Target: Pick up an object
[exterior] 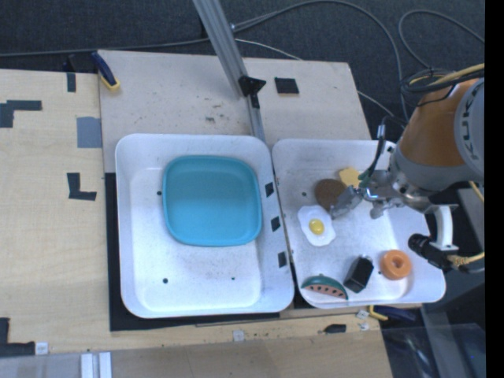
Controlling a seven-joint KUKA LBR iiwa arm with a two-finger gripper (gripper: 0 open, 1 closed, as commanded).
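brown and round, a cookie-like disc (329, 190) lies in the right bin (409, 290), and the pincer (344, 203) sits right at its lower right edge, touching or just above it. whether the pincer is open or closed cannot be told from this slanted view, and nothing can be seen held in it.

other candidates lie close by: a yellow piece (349, 177) just beside the disc toward the arm (429, 144), a fried egg toy (316, 227) just below the pincer, and along the near edge of the bin a watermelon slice (324, 287), a small black block (359, 274) and an orange ring (395, 264). the left bin (138, 211) carries a blue plate (211, 200), well apart from the pincer.

my reading is that the disc is the target. the risks from here: the disc is flat and low, so the pincer could close over its rim and slip off; approaching at the edge rather than the middle could push it toward the yellow piece instead of gripping it; and the egg is near enough to be nudged or caught along with it.
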